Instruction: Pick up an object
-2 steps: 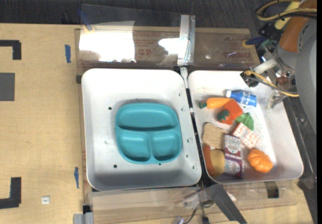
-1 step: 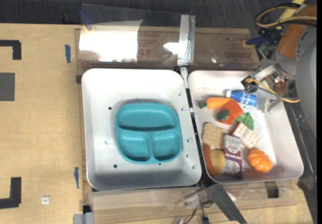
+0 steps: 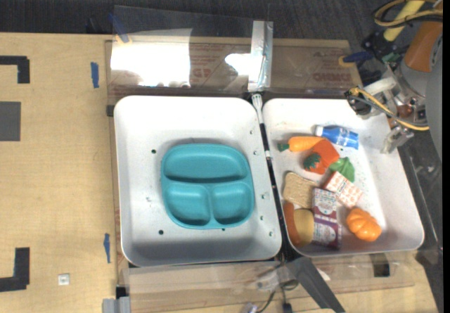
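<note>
The right bin (image 3: 394, 185) holds a heap of toy foods. In it lie a carrot (image 3: 304, 143), a blue-and-white bottle (image 3: 337, 136), a red pepper (image 3: 320, 156), a tan cracker (image 3: 297, 190), a purple carton (image 3: 325, 216) and a small orange pumpkin (image 3: 363, 224). My gripper (image 3: 391, 141) hangs at the bin's far right rim, to the right of the bottle and apart from every item. Nothing shows in its grasp.
The left bin (image 3: 133, 129) carries a teal divided plate (image 3: 207, 185). A clear plastic sheet (image 3: 190, 58) stands behind the bins. Cables and the arm's wrist (image 3: 415, 86) crowd the upper right. Bare wooden bench (image 3: 49, 185) lies to the left.
</note>
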{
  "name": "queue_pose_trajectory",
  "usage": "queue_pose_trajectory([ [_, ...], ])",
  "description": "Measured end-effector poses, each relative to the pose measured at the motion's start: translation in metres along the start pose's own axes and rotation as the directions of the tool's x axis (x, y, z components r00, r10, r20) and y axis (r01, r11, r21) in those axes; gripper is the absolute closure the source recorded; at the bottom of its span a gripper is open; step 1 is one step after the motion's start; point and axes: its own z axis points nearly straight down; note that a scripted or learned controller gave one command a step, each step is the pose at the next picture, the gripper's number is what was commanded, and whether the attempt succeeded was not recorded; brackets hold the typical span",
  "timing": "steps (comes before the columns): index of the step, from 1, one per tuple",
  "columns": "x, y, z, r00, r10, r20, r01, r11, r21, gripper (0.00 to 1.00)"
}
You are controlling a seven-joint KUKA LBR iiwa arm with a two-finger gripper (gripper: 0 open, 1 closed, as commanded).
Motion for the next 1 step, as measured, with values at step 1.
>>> queue_pose_trajectory([
  [1,0.0189,-0.0657,-0.0918,1.000,-0.004,-0.005,0.004,1.000,0.000,0.00],
])
